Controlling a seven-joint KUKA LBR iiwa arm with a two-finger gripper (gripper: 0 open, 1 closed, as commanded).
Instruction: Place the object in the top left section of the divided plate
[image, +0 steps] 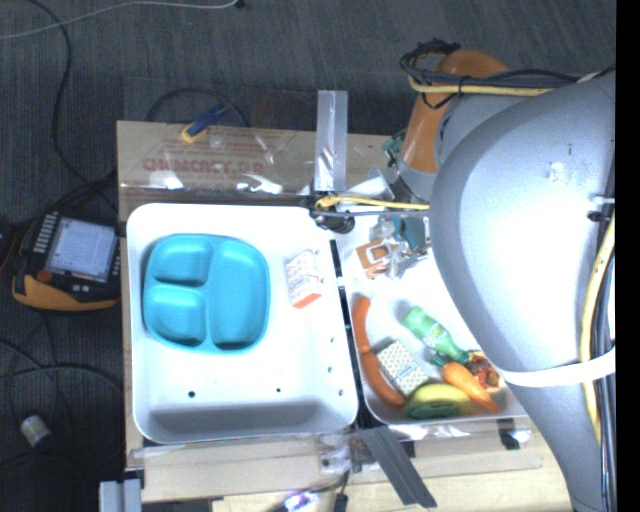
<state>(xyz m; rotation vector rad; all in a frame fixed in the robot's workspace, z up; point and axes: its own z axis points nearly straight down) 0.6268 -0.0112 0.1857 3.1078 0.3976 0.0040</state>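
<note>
Plate (207, 291), one, blue, three sections; one carton (303, 279) beside it; fingers' (392, 250) state unclear.

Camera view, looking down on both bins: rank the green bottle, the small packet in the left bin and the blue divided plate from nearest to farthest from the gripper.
From the gripper, at the top of the right bin:
1. green bottle, just below it, right bin.
2. small packet, across the divider, left bin's right side.
3. blue divided plate, farther left in the left bin.
</note>
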